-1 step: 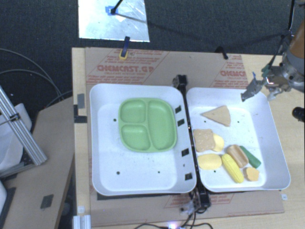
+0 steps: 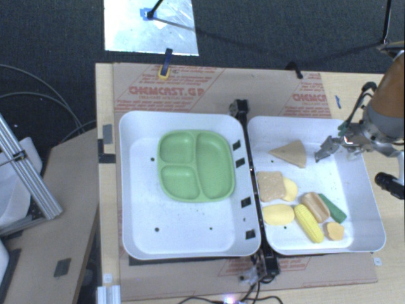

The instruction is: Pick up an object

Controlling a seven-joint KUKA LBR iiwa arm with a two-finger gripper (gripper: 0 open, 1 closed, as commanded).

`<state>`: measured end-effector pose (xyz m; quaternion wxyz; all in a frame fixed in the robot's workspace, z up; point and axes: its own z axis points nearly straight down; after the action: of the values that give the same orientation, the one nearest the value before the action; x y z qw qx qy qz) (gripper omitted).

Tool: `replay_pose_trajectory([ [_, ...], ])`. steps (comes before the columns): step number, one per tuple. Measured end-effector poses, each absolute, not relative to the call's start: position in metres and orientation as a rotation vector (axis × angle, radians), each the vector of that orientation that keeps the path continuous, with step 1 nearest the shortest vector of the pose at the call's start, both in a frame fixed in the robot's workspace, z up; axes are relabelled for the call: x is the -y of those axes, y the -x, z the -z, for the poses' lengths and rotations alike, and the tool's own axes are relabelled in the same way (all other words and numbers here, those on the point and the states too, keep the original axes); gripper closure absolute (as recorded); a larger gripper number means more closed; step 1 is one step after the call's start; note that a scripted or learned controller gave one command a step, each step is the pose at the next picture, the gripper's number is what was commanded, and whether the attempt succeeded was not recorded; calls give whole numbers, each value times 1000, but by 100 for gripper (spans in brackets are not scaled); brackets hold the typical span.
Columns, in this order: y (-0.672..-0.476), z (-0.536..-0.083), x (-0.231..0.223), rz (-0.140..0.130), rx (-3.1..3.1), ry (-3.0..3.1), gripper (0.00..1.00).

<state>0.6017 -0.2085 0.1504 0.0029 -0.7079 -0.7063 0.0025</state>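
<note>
Tan wedge [image 2: 290, 152] lies in the right bin [image 2: 364, 176] just left of my tool [image 2: 327, 151], which hangs open and empty, so I'd straddle the wedge's narrow width before closing.

Arm [image 2: 387, 106] reaching in frm right.

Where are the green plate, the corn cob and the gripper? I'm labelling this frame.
green plate [image 2: 195, 166]: camera view, on its centre divider.
corn cob [image 2: 308, 223]: camera view, mid-length of the cob.
gripper [image 2: 326, 149]: camera view, at its fingertips.
</note>
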Motion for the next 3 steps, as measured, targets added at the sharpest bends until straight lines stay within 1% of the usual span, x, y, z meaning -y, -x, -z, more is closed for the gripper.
replay_pose_trajectory([
  [1,-555,-81,206,-2,2218,2220,0],
  [2,-601,-85,109,9,2238,2210,0],
  [3,-538,-84,174,-4,2215,2227,0],
])
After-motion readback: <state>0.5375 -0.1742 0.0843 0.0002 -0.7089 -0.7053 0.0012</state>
